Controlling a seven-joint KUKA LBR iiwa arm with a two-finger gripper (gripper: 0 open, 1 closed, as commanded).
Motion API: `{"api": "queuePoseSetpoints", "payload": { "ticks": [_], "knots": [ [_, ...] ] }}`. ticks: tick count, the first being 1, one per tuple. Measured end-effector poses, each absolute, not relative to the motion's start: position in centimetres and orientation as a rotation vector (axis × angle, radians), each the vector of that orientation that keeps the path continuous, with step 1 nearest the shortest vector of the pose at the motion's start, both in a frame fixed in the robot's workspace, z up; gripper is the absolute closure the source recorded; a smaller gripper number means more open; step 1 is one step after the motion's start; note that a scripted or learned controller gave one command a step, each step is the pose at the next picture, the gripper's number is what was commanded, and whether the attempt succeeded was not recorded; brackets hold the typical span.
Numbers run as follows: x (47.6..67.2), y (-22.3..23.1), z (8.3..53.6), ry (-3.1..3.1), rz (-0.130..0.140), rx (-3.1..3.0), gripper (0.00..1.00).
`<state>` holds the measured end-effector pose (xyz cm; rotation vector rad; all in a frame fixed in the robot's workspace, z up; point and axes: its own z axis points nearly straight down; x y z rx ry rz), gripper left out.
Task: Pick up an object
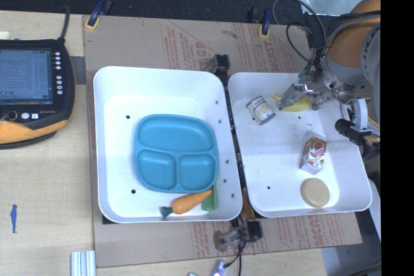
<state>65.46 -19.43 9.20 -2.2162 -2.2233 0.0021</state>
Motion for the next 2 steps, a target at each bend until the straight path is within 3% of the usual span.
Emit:
{"api": "queuePoseSetpoints", "payload": {
  "ticks": [1,2],
  "knots": [
    [54.1,-21.3,9.2,-2.224,0.006,-2.214,0.00],
    [59.2,-17.8,9.2,-2.228,0.003,-2.213,0.00]
  ]
}}
